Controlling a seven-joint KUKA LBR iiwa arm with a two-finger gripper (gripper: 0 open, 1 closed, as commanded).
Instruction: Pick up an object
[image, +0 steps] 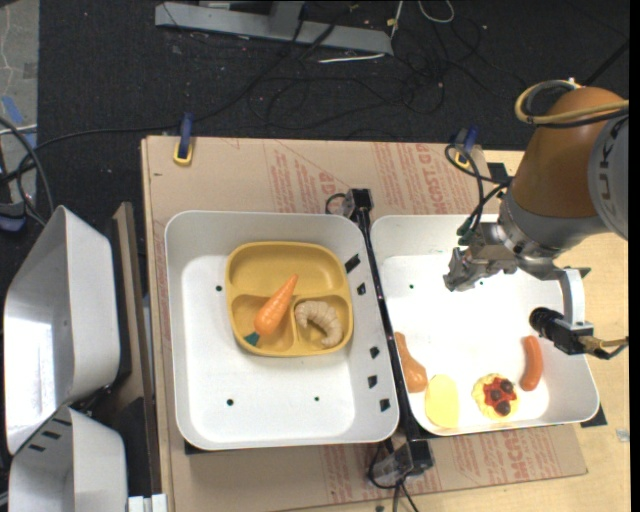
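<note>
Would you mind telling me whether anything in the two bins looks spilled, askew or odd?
Nothing stands out. The carrot and shrimp lie inside the yellow plate; the other toy foods lie apart in the right bin.

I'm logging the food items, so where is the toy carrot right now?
In the camera view, the carrot lies in the yellow divided plate in the left bin, beside the shrimp.
</note>
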